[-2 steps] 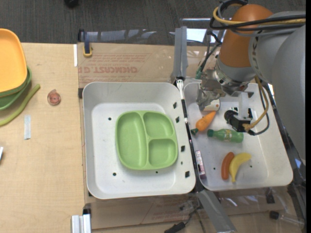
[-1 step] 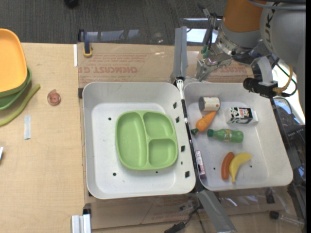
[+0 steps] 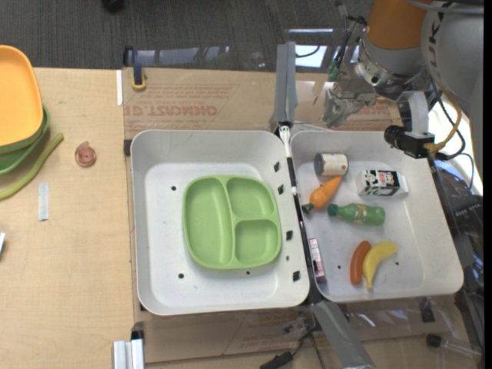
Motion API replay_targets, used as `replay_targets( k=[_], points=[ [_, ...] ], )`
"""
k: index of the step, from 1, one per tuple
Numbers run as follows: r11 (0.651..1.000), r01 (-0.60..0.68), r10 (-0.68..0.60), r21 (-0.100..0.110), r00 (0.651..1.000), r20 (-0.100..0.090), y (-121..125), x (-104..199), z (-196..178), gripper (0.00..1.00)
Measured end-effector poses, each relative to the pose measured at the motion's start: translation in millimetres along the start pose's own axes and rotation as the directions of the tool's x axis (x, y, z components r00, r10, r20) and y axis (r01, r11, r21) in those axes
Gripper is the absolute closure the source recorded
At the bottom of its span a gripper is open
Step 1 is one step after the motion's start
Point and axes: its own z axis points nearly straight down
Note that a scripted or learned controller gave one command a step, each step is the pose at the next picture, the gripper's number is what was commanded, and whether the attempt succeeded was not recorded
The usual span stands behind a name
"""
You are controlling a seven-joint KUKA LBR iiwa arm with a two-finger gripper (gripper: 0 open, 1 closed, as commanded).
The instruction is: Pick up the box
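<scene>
Nearest the camera, a banana [image 3: 378,259] and a sausage [image 3: 358,262] are seen in the right bin [image 3: 442,237], with a bottle [image 3: 358,214] and carrot [image 3: 325,193] beyond. Farther back, the box [image 3: 382,182] is found lying flat. Above the far rim, the gripper [image 3: 340,108] is held, apparently empty; its opening cannot be told. The approach step is judged in hand: a descent over the box is called for next.

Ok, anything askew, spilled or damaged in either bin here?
Nothing stands out. The box, can, carrot, bottle and banana lie loose but intact in the right bin.
</scene>
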Motion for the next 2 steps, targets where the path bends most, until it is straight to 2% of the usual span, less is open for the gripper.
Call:
replay_targets(
  k=[1,2],
  points=[
    [0.985,-0.173,0.173,0.002,0.985,0.000,-4,-34,1,1.00],
    [0.909,-0.416,0.416,0.005,0.909,-0.001,-2,-14,85,1.00]
  ],
)
